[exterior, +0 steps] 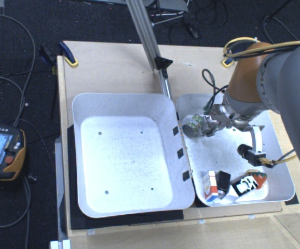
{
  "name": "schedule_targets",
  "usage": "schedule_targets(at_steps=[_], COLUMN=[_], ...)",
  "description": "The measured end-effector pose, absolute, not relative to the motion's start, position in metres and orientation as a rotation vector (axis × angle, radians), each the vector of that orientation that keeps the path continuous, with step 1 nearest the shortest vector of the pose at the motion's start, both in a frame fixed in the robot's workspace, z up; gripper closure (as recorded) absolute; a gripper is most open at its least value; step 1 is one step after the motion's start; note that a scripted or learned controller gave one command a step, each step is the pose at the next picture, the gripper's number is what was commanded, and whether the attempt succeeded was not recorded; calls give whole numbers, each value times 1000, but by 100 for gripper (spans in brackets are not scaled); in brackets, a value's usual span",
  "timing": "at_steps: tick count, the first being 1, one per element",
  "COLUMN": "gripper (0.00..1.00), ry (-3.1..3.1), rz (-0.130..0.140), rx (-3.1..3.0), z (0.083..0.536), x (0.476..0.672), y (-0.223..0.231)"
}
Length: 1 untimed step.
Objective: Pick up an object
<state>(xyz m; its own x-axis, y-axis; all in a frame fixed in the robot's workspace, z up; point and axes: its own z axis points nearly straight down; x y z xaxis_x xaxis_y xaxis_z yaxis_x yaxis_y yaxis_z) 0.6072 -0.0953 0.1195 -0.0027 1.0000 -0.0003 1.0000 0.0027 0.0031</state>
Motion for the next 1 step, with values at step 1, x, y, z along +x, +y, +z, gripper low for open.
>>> schedule_targets(at_steps=[1], gripper=[100], ry=[2224], rz=[2], rx=[2217], z=[129], x=[607], y=[-95])
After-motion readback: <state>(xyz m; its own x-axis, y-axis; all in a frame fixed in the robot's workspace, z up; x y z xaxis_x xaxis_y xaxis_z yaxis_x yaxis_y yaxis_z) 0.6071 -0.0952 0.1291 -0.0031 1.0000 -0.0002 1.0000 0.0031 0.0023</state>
